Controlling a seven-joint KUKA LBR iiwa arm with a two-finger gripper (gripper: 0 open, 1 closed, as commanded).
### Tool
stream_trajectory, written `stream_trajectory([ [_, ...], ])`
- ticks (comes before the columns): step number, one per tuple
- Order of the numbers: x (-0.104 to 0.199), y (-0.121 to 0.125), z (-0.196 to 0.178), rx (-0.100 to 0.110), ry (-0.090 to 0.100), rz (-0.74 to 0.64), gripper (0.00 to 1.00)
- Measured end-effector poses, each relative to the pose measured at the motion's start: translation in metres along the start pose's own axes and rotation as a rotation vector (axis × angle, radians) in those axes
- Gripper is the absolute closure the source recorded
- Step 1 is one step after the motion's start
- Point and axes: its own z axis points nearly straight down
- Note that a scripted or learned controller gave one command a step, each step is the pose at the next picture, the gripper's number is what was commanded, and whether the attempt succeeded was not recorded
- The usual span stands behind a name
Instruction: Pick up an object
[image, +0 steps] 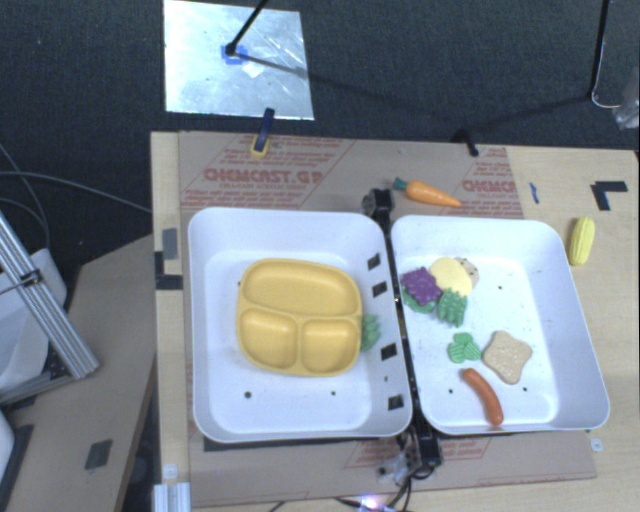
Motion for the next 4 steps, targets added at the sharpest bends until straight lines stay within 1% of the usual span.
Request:
stream_trajectory([
  [1, 0.0, 0.0, -0.008, 0.001, 0.0, 0.0, 1.0],
  [2, 0.0, 0.0, -0.033, 0.0, 0.0, -0.001, 1.0],
  [3, 0.069, -0.005, -0.071, -0.004, 0.002, -0.006, 1.0],
  [4, -0.003, -0.001, -0.008, 0.006, 0.001, 0.009, 1.0],
])
